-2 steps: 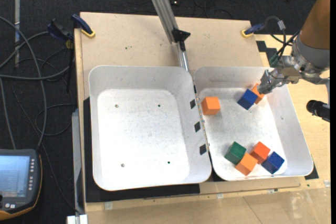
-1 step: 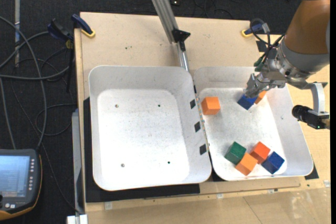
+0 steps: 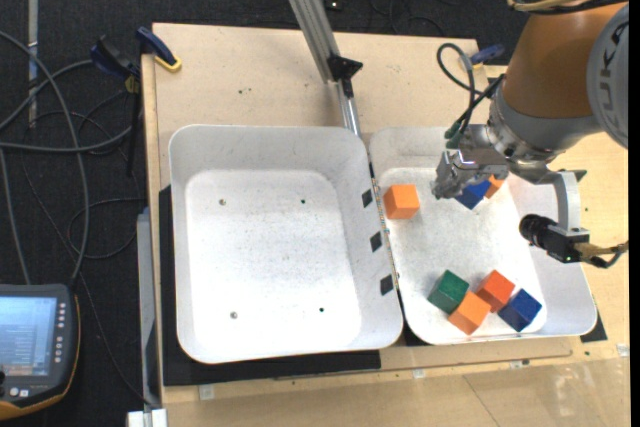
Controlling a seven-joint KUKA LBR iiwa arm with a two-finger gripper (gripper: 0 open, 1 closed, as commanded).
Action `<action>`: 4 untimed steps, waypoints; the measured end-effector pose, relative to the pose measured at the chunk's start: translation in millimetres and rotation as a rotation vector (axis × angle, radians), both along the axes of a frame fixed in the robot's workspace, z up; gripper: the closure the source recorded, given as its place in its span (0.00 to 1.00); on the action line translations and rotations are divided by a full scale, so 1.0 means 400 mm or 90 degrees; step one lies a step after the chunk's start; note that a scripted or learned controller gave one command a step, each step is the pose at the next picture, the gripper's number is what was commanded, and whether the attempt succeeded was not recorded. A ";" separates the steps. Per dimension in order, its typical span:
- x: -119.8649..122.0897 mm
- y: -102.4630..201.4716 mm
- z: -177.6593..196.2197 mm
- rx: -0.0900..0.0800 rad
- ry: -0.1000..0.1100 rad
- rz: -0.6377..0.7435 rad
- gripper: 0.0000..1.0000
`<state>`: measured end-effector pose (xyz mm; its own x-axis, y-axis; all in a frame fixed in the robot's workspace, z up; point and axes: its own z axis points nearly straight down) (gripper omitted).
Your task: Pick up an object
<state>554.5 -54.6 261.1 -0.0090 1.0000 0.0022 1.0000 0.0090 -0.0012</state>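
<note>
My gripper [image 3: 455, 180] hangs low over the upper part of the right bin [image 3: 560, 260]. A blue block [image 3: 474, 194] shows directly under and just right of it, with a sliver of an orange block [image 3: 493, 183] beside that. The gripper body hides most of both, and I cannot tell whether the blue block is gripped or only lies below. An orange cube [image 3: 402, 201] sits alone to the gripper's left, near the bin's left wall.
A cluster lies at the right bin's front: a green cube [image 3: 449, 291], two orange blocks [image 3: 495, 287] [image 3: 468, 313] and a blue block [image 3: 520, 309]. The left bin [image 3: 190, 215] sits alongside. A metal pole [image 3: 310, 10] slants over the bench's back.
</note>
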 end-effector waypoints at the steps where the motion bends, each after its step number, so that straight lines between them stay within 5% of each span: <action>1: -0.020 0.120 -0.029 0.000 0.000 0.000 1.00; 3: -0.136 0.347 -0.060 -0.001 0.001 -0.001 1.00; 4: -0.133 0.341 -0.060 -0.001 0.000 -0.006 0.00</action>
